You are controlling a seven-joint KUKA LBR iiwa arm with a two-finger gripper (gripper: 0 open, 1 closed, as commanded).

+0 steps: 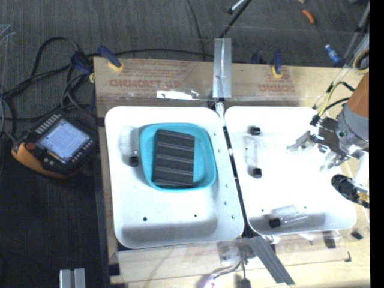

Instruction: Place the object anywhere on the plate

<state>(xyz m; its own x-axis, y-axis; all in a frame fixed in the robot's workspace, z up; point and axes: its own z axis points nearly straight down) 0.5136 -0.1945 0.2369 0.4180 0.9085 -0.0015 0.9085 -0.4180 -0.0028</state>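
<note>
Even, fairly bright overhead light; soft, low-resolution picture.
The white bins (174, 221) nearly wash out, with a grey shadow along the left bin's near wall. The dark floor (48, 11) looks grainy; the clear vials (251, 152) blur, perhaps from glare.

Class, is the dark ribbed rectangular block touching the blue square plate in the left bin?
Touching. The camera view shows the dark ribbed rectangular block lying flat inside the blue square plate, with blue rim visible on every side of it.

Grey arm (354, 125), orange band above wrist, yellow-green cables alongside, pale metal hand (312, 144).
</note>
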